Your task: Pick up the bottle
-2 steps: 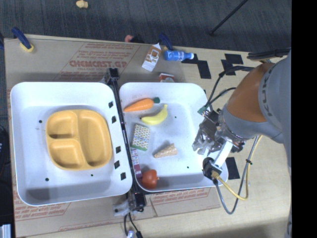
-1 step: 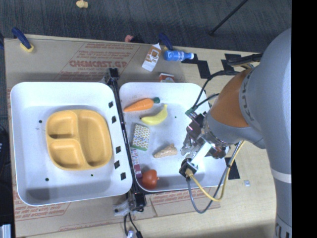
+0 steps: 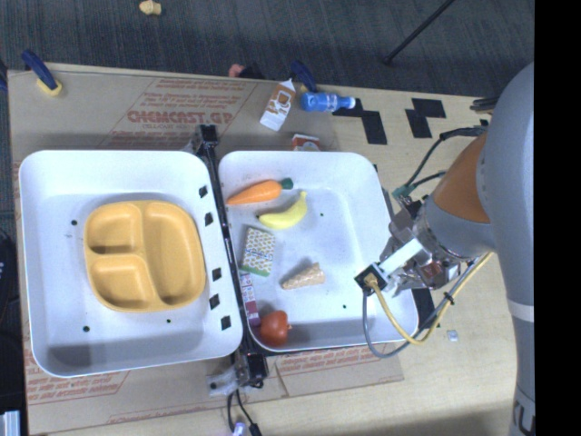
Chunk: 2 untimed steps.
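Note:
A small blue bottle (image 3: 325, 103) lies on its side on the bench, beyond the far rim of the right bin (image 3: 363, 166) and outside both bins. The gripper (image 3: 388, 278) hangs over the right bin's near-right corner, close to its right wall, well away from the bottle. Nothing shows in its grasp. The grey arm with its orange band (image 3: 465, 189) reaches in from the right.
The right bin holds a carrot (image 3: 255, 192), a banana (image 3: 284, 213), a green-and-white box (image 3: 259, 251), a pale wedge (image 3: 302, 277) and a red tomato (image 3: 274, 326). A yellow divided plate (image 3: 145, 254) sits in the left bin. A small carton (image 3: 277, 105) lies beside the bottle. A yellow cable (image 3: 399, 330) loops under the gripper.

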### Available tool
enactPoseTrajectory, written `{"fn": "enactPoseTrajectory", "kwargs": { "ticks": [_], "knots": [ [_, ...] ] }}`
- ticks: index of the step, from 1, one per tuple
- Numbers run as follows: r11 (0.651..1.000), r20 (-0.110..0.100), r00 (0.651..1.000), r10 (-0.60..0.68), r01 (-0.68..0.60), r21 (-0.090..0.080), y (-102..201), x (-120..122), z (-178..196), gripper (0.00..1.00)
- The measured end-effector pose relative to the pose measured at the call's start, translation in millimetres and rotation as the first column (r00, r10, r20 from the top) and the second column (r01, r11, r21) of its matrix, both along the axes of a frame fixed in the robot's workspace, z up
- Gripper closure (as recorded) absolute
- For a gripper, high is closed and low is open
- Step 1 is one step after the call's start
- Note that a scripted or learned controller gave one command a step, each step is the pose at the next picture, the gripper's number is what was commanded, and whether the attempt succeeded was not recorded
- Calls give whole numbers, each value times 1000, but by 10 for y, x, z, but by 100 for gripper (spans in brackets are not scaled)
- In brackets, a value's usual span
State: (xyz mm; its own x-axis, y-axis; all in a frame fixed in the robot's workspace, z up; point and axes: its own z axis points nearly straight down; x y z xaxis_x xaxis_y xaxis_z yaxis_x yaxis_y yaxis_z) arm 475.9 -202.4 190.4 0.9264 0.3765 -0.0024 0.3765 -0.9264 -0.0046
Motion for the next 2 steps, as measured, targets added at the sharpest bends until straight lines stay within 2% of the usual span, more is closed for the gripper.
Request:
{"fn": "enactPoseTrajectory", "kwargs": {
  "ticks": [1,2],
  "knots": [
    [997,1,997,71,-71,-1,-81,0,72,100],
    [1000,-2,1000,19,-19,2,-77,-3,-79,100]
  ]
}}
